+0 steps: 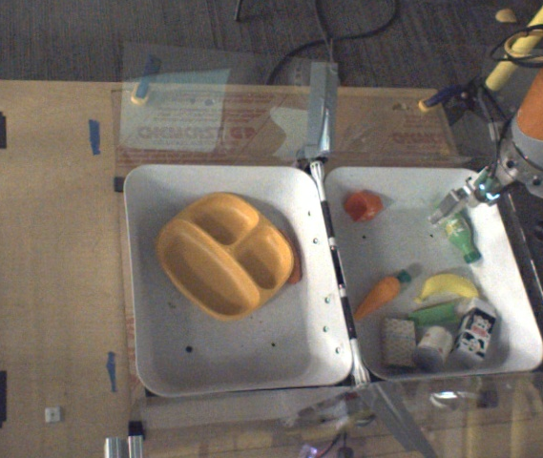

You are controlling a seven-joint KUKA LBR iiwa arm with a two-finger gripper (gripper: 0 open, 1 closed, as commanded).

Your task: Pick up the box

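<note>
Two shallow white bins sit side by side on the tan bench. The left white bin holds one thing: a yellow-orange plastic divided plate, three compartments, lying a little left of centre and turned at an angle.

The right white bin holds the clutter. A small red lumpy toy rests near its far left corner. A toy orange carrot with a green tip lies at a slant left of the middle. Right of the carrot lies a yellow toy banana, with a green stick-shaped piece just nearer than it. Along the near wall, left to right: a tan square sponge-like block, a grey upright cylinder, and the small white carton-like box with dark printed patches, tilted, touching the cylinder, near the bin's near right corner.

The arm comes in from the right, orange band visible at the frame edge. Its gripper hangs over the far right part of the right bin, well apart from the box. A green toy bottle with a pale cap lies just near of the fingertips; whether they touch it I cannot tell. Fingers too small and blurred: cannot tell if spread or pressed together.
</note>
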